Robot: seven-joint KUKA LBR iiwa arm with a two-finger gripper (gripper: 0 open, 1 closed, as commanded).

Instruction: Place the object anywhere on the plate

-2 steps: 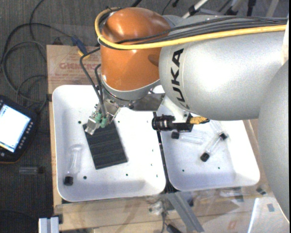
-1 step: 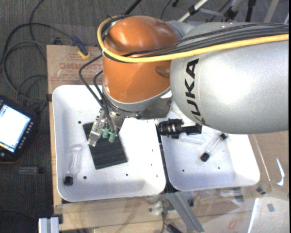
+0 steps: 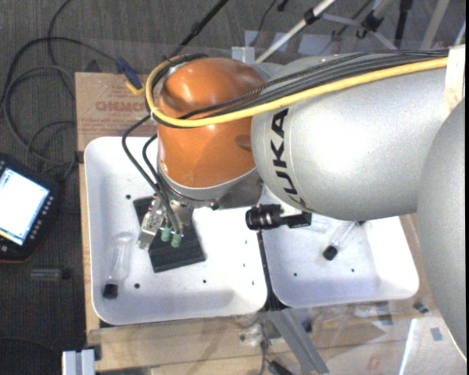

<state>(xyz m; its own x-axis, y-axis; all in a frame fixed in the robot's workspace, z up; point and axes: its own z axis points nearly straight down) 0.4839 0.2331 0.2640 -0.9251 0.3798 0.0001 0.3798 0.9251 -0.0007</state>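
Far left, off the desk: a teach pendant with a lit screen, on the floor. Next, inside the left bin, near its front-left corner: a clear vial with a black cap, lying flat on the white floor of the bin, judged to be the object to move. Not yet on the plate, so the placing looks undone, with pick, carry and release all left to do. Further right, in the same bin: the gripper, pointing down over the back edge of the dark square plate, its green-tipped fingers set narrow with a slight gap and nothing visible between them. Vial near the fingers but apart from them, to their left and a little nearer the front. Above and to the right: the orange-banded arm. Far right, in the right bin: another small clear piece with a dark end, well apart from the plate.
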